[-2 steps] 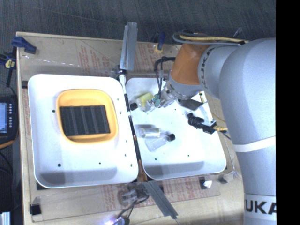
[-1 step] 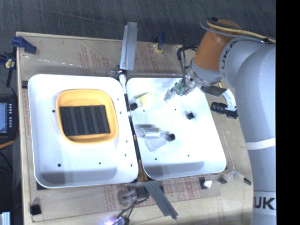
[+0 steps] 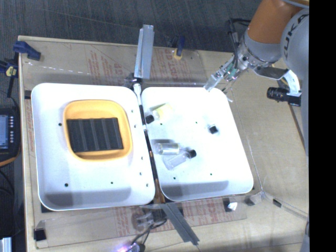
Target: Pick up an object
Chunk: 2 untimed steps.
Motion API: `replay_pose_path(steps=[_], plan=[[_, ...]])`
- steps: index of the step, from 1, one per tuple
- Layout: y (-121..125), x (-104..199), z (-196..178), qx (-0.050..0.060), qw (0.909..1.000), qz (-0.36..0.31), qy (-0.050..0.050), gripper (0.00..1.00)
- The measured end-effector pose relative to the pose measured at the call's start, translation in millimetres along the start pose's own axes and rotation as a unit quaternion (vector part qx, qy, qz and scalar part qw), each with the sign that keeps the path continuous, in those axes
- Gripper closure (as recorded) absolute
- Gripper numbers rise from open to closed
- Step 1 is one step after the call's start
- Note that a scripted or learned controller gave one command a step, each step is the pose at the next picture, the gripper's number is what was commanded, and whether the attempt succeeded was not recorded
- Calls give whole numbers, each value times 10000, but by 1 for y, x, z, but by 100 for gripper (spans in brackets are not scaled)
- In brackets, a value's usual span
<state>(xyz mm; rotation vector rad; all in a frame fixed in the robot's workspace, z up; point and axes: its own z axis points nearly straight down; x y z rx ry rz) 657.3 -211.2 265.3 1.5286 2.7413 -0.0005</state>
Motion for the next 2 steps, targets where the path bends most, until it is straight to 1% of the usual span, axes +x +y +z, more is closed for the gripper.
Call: replay_pose_path(steps=[1, 2], plan=[[49, 80, 26, 20, 9999, -161, 15, 0], [1, 49, -59, 6, 9986, -526, 4, 0]])
